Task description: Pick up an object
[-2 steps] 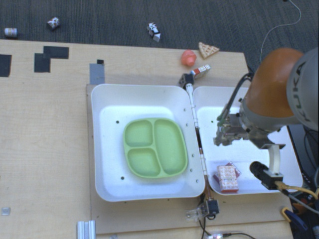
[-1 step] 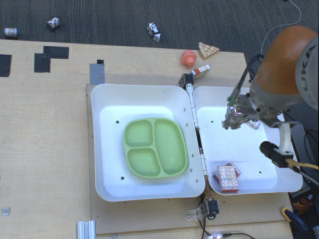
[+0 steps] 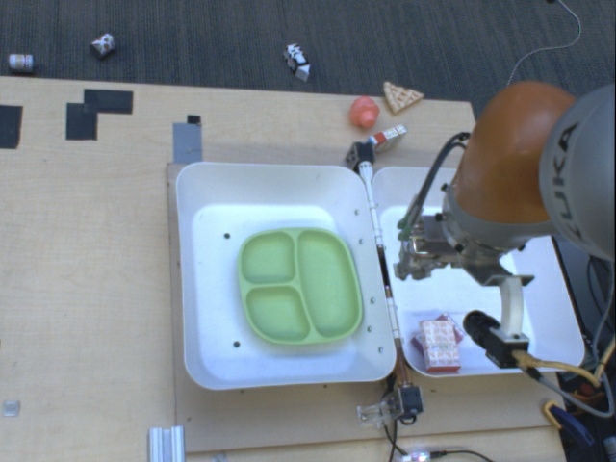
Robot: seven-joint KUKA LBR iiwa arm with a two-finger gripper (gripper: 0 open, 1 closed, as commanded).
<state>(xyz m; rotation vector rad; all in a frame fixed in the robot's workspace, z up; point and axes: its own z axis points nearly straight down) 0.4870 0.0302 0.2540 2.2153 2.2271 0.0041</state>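
A small pink and red box (image 3: 438, 344) lies near the front edge of the right bin (image 3: 414, 306). My gripper (image 3: 416, 256) hangs over the right bin, above and a little to the left of the box, close to the divider between the bins. The wrist hides the fingers from above. A green plate (image 3: 298, 285) with three compartments rests in the middle of the left bin (image 3: 207, 287).
Beyond the bins lie a red ball (image 3: 364, 112), a pizza-slice toy (image 3: 402, 95) and a small red-and-white tube (image 3: 389, 136). Several small toys are scattered on the dark carpet at the back. Black tape patches (image 3: 94, 110) mark the bench on the left.
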